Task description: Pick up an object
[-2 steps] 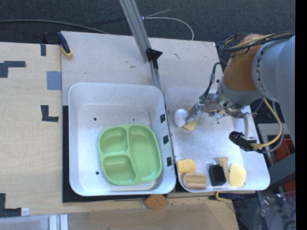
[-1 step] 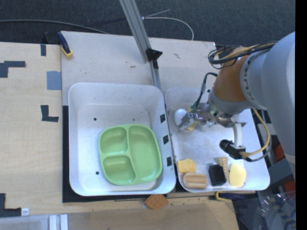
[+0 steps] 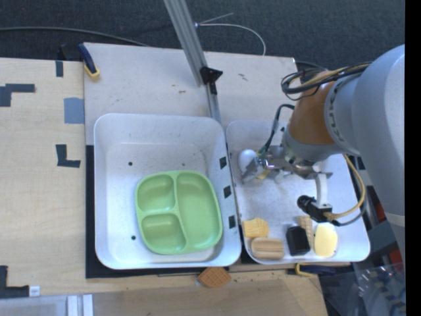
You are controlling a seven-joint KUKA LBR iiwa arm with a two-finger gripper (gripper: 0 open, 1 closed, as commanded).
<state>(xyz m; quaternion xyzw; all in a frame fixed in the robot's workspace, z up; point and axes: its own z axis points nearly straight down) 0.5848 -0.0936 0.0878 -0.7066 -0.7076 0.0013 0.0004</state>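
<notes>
we're looking down on the bench, and the grey arm with its orange band [image 3: 309,114] reaches in from the right, low over the right-hand shallow white bin [image 3: 342,176]. its two-finger gripper [image 3: 253,170] sits at the left part of that bin, near the wall shared with the other bin. right at the gripper's tip we see a small rounded silvery-white object [image 3: 247,157], touching or just beside the fingers; whether it is actually clamped we cannot tell, and whether the pincer is released or clenched we cannot tell either, the tip is too small and cluttered.

along the near edge of the same bin lie the candidates: a yellow waffle-like square piece [image 3: 256,228], a tan bread-roll-shaped piece [image 3: 268,247] just below it, a small black block [image 3: 297,239] and a pale yellow egg-shaped piece [image 3: 325,239] beside it. all of them are well apart from the gripper.

over in the left-hand shallow white bin [image 3: 118,137] rests a light green plastic divided plate [image 3: 179,210]. a tan waffle-patterned cookie-like piece [image 3: 214,277] lies outside, on the bench just below the bins.
</notes>
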